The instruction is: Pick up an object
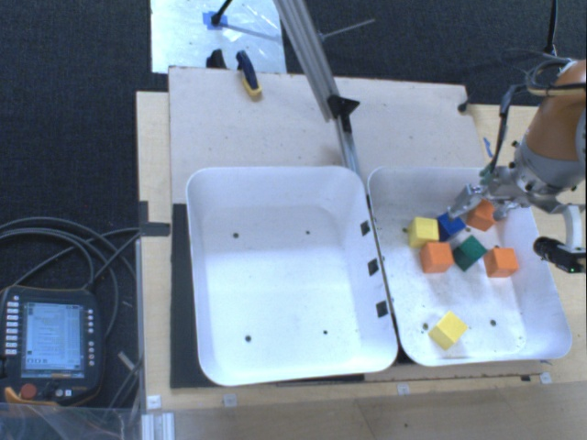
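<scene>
Nearest the camera, a teach pendant (48, 342) sits at the lower left with its screen lit, grey cables (64, 246) looping away above it. On the desk (275, 122), the left bin (211, 200) shows its white floor with a few dark specks. The right bin (541, 337) carries the action. A yellow block (448, 329) lies alone toward its near edge, well apart from the rest. Farther in, the cluster: an orange block (437, 257) touching a green block (470, 252), another orange block (501, 261) just beside the green one on its right, a yellow block (423, 231) next to a blue block (450, 225). At the back of that group, the tool (484, 204) is down in the bin right by a third orange block (481, 215), which sits at its tip. Whether the tool is released or clenched, I cannot tell; the block's grip is unclear too. Behind, the arm (555, 126) comes in from the right. At the far end, an aluminium post (307, 39) slants across the desk, and a blue-and-yellow tool handle (248, 73) lies on its back edge.
</scene>
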Available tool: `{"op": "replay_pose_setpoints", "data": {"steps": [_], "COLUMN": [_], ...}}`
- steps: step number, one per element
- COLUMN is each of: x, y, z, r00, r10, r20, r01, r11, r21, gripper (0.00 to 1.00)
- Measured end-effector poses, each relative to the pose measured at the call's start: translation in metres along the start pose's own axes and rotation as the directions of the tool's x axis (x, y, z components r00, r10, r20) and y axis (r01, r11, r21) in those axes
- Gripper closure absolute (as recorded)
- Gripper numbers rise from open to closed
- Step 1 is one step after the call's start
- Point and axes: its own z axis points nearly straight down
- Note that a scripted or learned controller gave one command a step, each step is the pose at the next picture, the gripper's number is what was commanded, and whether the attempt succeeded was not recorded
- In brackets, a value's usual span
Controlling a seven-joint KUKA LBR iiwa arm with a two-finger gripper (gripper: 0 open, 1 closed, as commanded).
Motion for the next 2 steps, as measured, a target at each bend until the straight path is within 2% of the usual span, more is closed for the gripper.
{"op": "replay_pose_setpoints", "data": {"steps": [1,2], "x": [0.000,-0.010], "y": [0.000,-0.001], "z": [-0.010,-0.065], "r00": [1.000,1.000], "r10": [-0.001,0.001], "r20": [0.000,0.001], "r01": [0.001,-0.001], "r11": [1.000,1.000], "r21": [-0.001,-0.001], "gripper": [1.00,1.00]}}
